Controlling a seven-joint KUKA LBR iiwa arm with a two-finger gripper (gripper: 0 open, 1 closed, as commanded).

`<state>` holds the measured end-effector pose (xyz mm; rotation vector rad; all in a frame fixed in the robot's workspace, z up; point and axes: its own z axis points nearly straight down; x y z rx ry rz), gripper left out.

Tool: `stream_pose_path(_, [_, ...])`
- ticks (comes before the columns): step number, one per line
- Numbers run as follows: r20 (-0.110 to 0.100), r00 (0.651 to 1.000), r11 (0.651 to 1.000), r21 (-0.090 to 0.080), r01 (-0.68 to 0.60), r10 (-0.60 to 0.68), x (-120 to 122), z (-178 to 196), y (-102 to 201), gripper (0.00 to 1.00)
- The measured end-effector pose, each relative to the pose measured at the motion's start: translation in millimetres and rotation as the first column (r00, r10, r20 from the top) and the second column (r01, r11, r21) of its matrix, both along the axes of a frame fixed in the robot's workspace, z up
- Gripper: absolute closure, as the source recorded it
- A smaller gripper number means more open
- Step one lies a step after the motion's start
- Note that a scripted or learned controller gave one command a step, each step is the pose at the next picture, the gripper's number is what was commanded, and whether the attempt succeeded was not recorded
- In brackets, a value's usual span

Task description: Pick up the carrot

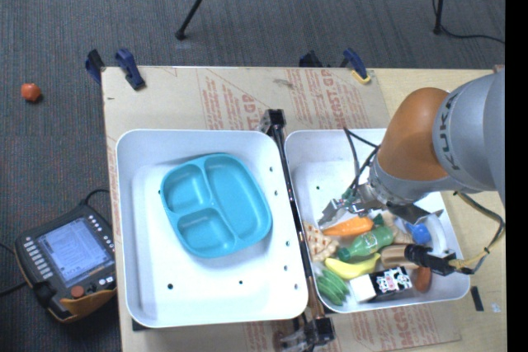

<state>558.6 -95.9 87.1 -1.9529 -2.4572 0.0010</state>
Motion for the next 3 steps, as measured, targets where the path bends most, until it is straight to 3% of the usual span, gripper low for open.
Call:
stream_pose_path(1, [0.003, 1.0, 1.0, -0.002, -0.004, 0.004, -25, 1, 5, 0.0])
stream_pose_path(2, [0.002, 0.995, 0.995, 0.0, 0.1, -0.1, -44, 0, 3, 0.0])
stream_pose_path(3, [0.002, 0.995, 0.995, 0.001, 0.104, -0.104, -44, 10, 3, 1.0])
